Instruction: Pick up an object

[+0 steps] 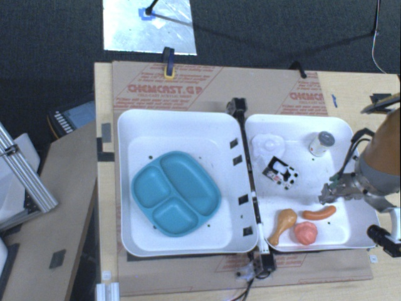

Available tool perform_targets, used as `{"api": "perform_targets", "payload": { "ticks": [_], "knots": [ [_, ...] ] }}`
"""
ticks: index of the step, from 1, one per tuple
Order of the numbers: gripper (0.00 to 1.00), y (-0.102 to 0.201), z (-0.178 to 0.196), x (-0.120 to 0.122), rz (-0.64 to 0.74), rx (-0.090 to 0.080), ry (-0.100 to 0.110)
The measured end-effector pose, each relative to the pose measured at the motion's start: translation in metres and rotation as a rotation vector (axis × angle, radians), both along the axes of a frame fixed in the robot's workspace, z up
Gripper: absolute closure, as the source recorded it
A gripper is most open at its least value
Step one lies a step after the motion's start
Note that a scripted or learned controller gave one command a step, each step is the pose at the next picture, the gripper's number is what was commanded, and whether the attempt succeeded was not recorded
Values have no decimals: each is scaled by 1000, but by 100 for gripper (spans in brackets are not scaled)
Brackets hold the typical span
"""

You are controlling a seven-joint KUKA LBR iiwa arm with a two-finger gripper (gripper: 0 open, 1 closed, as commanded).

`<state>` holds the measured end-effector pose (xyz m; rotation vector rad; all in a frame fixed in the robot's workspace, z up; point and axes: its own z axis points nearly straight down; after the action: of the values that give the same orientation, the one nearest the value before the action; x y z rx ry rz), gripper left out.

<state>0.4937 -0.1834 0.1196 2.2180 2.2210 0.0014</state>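
The right bin (341,125) holds several things. An orange sausage (319,214) lies near its front right, with a tan drumstick (283,224) and a pink ball (306,232) just in front of it. A black-and-white block (280,171) sits mid-bin, a grey-capped white bottle (321,142) at the back right, and a clear white lid (269,145) at the back left. My gripper (331,192) hangs low at the bin's right side, just above the sausage's right end and apart from it.
A blue divided plate (175,193) lies in the left bin (138,127). The bins' shared wall (249,174) carries black clips. The grey arm (382,162) with its orange band covers the right bin's right edge. A cardboard sheet (207,86) lies under both bins.
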Motion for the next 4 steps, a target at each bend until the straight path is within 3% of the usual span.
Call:
{"api": "perform_targets", "payload": {
  "ticks": [2, 4],
  "knots": [
    [100, -11, 112, 4, 3, -1, -4],
    [100, 82, 98, 44, 6, 1, 0]
  ]
}}
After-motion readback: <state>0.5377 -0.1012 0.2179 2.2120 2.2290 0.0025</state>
